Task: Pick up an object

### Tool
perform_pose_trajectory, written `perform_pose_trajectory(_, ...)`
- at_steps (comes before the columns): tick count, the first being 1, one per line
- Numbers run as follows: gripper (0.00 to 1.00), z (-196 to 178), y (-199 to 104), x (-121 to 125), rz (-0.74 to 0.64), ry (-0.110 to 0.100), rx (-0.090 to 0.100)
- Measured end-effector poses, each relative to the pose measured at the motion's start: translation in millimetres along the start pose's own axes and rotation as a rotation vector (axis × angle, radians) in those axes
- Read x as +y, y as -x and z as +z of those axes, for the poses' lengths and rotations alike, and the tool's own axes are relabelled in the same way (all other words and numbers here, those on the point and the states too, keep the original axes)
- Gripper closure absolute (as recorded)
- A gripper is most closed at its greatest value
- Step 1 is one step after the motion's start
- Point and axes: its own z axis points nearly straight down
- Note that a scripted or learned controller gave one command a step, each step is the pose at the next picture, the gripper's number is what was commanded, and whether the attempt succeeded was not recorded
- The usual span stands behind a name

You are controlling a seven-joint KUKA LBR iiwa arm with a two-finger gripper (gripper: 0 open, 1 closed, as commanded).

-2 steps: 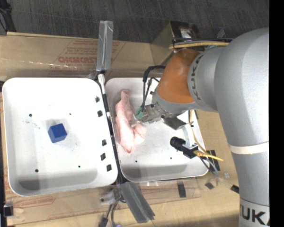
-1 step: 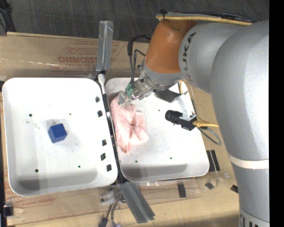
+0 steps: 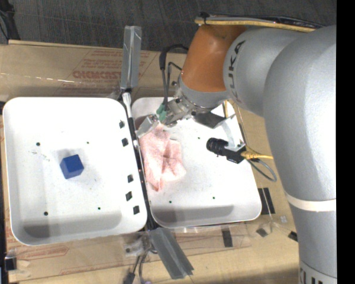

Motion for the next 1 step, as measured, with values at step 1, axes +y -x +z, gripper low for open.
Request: perform_pose_trajectory(1,0.00,56.1,65.6,-50.0,0.106,-0.003,0.001)
